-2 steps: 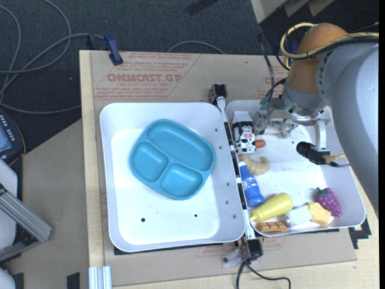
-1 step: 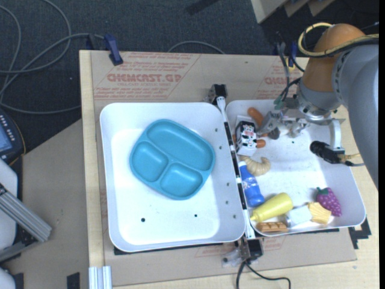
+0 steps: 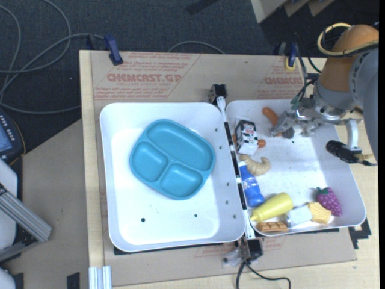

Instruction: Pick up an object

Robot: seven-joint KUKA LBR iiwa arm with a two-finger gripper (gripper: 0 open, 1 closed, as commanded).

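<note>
We located the candidate objects in the right bin [image 3: 346, 179]. An orange carrot-like piece [image 3: 270, 114] lay at the far left of that bin, just left of the gripper [image 3: 294, 127]. A small black-and-white carton [image 3: 246, 134] stood near the bin's left wall, and a tan croissant [image 3: 257, 165] lay nearer to us from it. A blue bottle [image 3: 250, 187] rested along the left wall. A yellow bottle [image 3: 272, 207] lay tilted in the near part of the bin, with a waffle-like piece [image 3: 274, 226] at the near rim beside it. A wedge of cheese [image 3: 320, 212] and a purple grape bunch [image 3: 328, 200] occupied the near right corner.

We observed the gripper over the far part of the right bin, with nothing visibly between its fingers. We could not tell whether it was spread or pressed together. The arm [image 3: 346, 71] entered from the right, its orange band at the far right.

The left bin [image 3: 120, 209] held a blue divided plate [image 3: 172, 158] with three compartments, set toward its far half. Both bins rested on a cardboard sheet [image 3: 150, 71].
</note>
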